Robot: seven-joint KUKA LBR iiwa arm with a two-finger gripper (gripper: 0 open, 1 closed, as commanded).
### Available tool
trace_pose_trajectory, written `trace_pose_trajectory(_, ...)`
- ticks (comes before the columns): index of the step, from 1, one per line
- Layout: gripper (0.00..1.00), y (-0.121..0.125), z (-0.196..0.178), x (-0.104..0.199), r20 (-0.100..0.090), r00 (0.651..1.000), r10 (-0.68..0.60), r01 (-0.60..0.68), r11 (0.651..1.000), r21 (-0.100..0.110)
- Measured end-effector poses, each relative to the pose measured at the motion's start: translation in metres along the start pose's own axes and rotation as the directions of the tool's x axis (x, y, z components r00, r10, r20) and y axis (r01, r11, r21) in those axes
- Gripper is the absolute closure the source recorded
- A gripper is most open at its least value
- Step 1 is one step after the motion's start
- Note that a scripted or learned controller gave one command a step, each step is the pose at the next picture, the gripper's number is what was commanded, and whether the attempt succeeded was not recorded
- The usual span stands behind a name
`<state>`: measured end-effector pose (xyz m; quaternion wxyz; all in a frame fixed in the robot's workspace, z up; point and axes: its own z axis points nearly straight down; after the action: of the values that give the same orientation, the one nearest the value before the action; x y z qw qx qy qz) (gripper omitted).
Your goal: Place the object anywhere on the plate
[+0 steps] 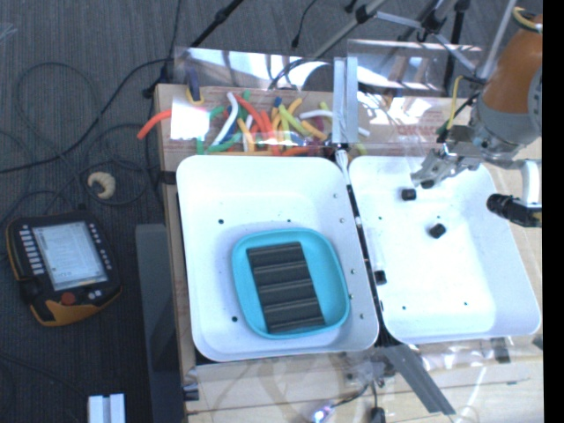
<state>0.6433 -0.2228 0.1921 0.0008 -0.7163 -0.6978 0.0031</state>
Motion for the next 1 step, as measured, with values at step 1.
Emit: trace_pose_trajectory(1, 0.0, 0.0006, -0.0007, 0.0002, 0.0, 1.0, 0.0, 0.0, 1.0, -0.003)
